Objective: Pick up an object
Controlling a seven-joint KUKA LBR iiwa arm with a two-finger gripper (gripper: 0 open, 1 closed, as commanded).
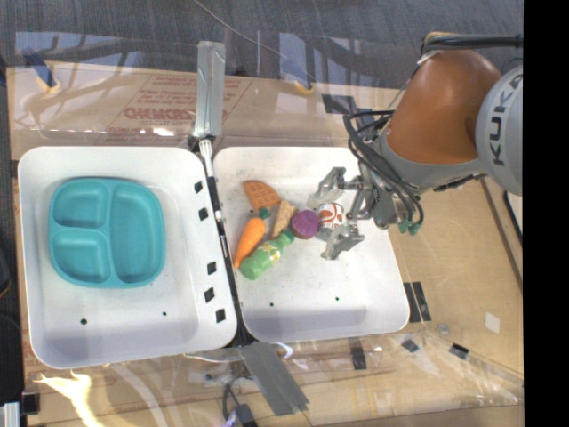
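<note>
The gripper (336,212) hangs over the right bin (373,301), and its fingers (332,182) are spread open around a small white and red thing (330,213). I cannot tell if they touch it. Just left of that thing sits a purple toy (306,223). Further left are a tan cone (283,217), an orange carrot (250,238), a green toy (260,261) and a brown waffle (260,194). A teal plate (107,231) lies in the left bin (36,327).
</note>
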